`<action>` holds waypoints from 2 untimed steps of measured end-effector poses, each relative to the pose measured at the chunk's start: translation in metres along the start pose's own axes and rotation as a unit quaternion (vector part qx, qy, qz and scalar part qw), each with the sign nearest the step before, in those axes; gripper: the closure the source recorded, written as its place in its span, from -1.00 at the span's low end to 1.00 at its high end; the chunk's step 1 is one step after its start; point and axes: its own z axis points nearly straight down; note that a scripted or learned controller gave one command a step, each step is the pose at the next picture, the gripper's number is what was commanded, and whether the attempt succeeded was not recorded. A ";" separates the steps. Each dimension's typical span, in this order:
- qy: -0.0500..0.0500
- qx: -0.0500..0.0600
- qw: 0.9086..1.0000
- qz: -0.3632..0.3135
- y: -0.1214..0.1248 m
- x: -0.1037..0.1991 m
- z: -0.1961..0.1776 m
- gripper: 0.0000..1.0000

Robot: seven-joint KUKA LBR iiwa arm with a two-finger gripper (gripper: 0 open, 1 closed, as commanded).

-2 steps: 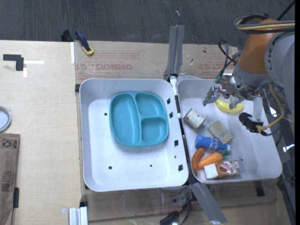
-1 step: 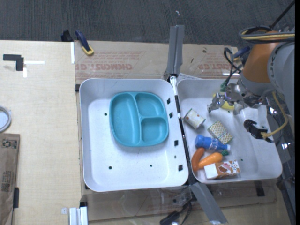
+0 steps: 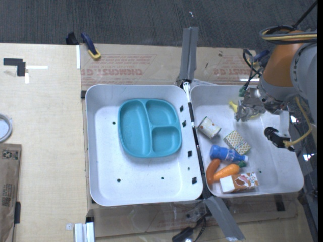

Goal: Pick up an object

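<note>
pale wood bench (image 3: 40, 135) w/ two shallow white bins; left bin (image 3: 101, 185) holds a teal divided plastic plate (image 3: 150, 127). right bin (image 3: 282, 180) has an orange carrot toy (image 3: 225, 171), blue bottle (image 3: 228, 154), small carton (image 3: 245, 181). gripper (image 3: 246, 111) low at the bin's back, near a small yellow piece (image 3: 233, 105); grasp state: can't tell. step looks like approach; next needs a firm close, then lift.

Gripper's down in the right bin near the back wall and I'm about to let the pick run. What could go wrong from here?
1. The gripper sits beside a small yellow object near the right bin back wall; it may clip the wall or push the object away.
2. The blue bottle, carrot, patterned sponge and carton lie packed together; a grasp there could catch two or slip.
</note>
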 end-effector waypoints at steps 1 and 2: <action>0.000 0.000 1.000 0.000 0.000 0.000 0.000 -1.00; 0.000 0.000 1.000 0.001 0.000 -0.001 -0.009 1.00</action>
